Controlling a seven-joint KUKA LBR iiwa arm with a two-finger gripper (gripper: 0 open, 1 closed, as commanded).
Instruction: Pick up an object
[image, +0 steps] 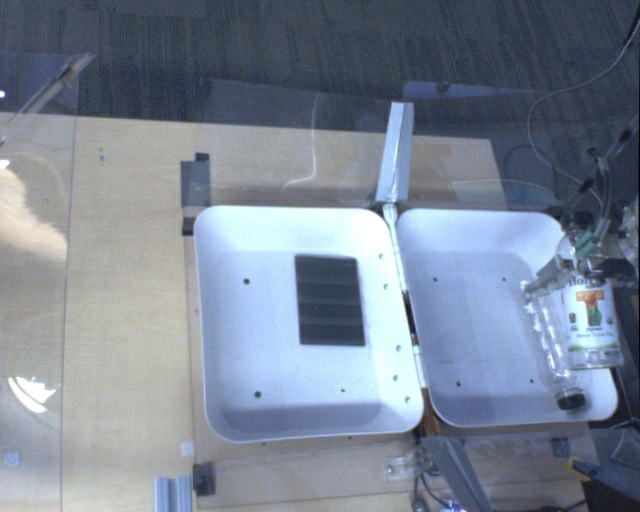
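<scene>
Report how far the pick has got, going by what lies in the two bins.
Done: nothing looks lifted yet. The dark ribbed block lies flat in the middle of the left bin, and the clear bottle lies against the right wall of the right bin, its dark cap toward the near edge. In hand: nothing that can be made out. Left: the whole pick, meaning reach, grasp and lift one of them.

Just one camera here, fixed up above the bench (110, 300) and looking down at a slant – far enough back to fit both white bins, left bin (230, 400) and right bin (470, 400). The far bench edge and dark floor (300, 50) sit along the top – no second view.
</scene>
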